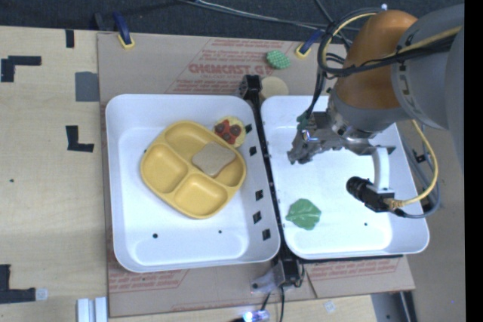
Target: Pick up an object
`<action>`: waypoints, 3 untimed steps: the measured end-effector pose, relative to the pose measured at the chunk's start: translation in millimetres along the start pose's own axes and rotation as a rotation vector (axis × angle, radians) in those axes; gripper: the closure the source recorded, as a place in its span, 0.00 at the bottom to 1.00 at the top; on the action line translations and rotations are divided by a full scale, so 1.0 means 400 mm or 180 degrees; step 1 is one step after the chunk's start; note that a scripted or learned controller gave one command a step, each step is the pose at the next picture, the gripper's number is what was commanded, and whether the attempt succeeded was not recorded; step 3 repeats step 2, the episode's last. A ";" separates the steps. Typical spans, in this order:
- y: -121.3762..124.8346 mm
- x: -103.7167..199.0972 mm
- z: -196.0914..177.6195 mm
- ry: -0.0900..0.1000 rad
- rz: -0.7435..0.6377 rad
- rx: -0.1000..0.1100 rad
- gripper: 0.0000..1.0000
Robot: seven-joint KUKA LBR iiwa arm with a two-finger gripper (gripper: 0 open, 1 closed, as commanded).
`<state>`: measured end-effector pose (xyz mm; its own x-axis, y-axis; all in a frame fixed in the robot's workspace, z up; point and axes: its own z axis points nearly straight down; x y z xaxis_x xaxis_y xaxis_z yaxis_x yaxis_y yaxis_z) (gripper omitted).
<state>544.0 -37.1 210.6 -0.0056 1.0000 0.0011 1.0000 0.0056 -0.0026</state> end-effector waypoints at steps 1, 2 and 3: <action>-0.045 0.145 0.011 0.0002 -0.0003 0.0004 1.00; -0.082 0.283 -0.032 0.0001 -0.0006 -0.0006 1.00; -0.082 0.283 -0.032 0.0001 -0.0006 -0.0006 1.00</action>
